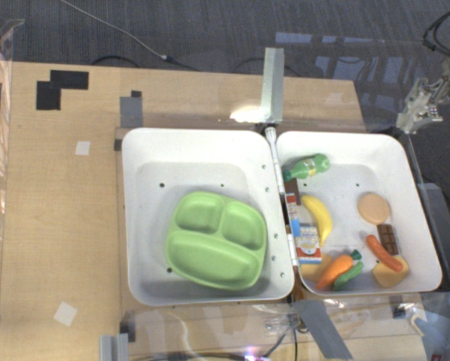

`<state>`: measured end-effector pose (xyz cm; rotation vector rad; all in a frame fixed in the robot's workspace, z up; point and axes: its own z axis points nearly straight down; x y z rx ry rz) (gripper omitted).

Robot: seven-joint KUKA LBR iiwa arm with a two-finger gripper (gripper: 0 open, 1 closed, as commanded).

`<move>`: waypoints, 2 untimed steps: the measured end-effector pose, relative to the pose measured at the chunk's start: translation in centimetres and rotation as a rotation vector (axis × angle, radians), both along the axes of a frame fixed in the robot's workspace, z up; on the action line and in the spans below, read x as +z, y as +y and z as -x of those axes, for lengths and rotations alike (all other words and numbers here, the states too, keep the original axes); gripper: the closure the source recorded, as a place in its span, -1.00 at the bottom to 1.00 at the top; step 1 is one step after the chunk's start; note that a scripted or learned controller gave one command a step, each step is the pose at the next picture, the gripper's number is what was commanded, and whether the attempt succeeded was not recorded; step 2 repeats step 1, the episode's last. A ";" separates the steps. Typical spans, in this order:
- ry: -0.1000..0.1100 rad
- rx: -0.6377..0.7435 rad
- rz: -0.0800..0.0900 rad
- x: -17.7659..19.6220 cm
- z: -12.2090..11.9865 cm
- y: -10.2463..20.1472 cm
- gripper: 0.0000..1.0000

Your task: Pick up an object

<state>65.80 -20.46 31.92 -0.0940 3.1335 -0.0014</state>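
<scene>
At the upper right, off the counter, the gripper hangs; whether it is apart or together, I cannot tell. A banana lies in the right bin.

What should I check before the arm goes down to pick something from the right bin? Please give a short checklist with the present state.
1. Gripper away from the bins: ok, it sits beyond the right bin's far right corner.
2. Jaws open: cannot tell, too small and blurred.
3. A free-standing target: ok, the round tan disc lies apart from the rest.
4. Banana free to lift: not ok, it lies against the carton.
5. Carrot free: not ok, crowded at the near wall.
6. Left bin holding the green tray: ok.
</scene>
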 end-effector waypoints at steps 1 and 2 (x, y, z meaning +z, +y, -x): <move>-0.017 0.002 0.003 1.8 -0.3 0.1 1.00; -0.017 0.002 0.003 1.8 -0.3 0.1 1.00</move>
